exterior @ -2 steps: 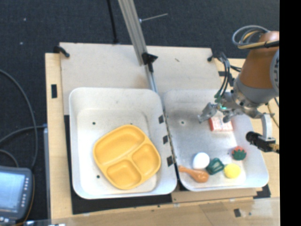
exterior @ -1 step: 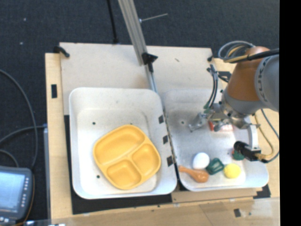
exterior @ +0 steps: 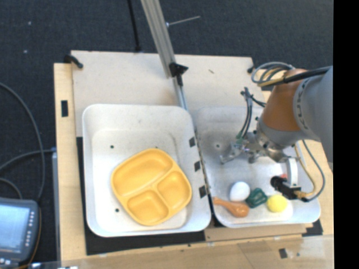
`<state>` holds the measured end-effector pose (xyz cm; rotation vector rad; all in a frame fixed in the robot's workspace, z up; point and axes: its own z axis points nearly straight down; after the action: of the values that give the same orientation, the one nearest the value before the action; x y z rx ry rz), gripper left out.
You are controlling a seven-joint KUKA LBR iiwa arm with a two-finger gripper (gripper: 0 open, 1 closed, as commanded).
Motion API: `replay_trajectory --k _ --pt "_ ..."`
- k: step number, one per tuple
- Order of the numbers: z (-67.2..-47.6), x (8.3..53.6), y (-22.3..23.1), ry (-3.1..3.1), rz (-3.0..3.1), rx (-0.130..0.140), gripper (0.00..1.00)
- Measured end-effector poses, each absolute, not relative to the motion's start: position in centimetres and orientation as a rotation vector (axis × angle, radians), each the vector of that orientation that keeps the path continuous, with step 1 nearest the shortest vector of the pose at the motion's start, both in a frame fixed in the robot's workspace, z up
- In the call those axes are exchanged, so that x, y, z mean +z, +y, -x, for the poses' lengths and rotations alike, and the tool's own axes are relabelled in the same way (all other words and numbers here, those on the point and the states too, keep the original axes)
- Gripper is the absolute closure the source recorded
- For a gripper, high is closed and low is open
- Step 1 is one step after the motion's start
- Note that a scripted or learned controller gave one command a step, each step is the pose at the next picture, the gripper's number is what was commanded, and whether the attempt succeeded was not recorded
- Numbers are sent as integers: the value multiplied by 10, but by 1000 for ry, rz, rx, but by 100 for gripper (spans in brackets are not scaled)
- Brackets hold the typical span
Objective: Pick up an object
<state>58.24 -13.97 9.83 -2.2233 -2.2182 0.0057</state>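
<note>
1. I see a yellow divided tray (exterior: 150,186) lying in the left bin (exterior: 95,122).
2. The hand (exterior: 238,150) hangs over the right bin (exterior: 216,122); I cannot tell its opening.
3. The white ball (exterior: 239,191), orange spoon (exterior: 233,206), green piece (exterior: 257,197) and yellow ball (exterior: 276,203) lie near the hand, toward the bin's front edge, apart from it.

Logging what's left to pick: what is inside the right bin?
In the right bin, along the near edge: a white ball, a dark green piece, a yellow ball and an orange spoon-like piece. The arm covers the far right part.
</note>
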Motion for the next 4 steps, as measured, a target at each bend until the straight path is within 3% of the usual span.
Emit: replay_trajectory --k 1,4 --pt "-584 112 -140 -2215 2233 -3 100" --pt "-601 279 -151 -2231 2221 -6 100"
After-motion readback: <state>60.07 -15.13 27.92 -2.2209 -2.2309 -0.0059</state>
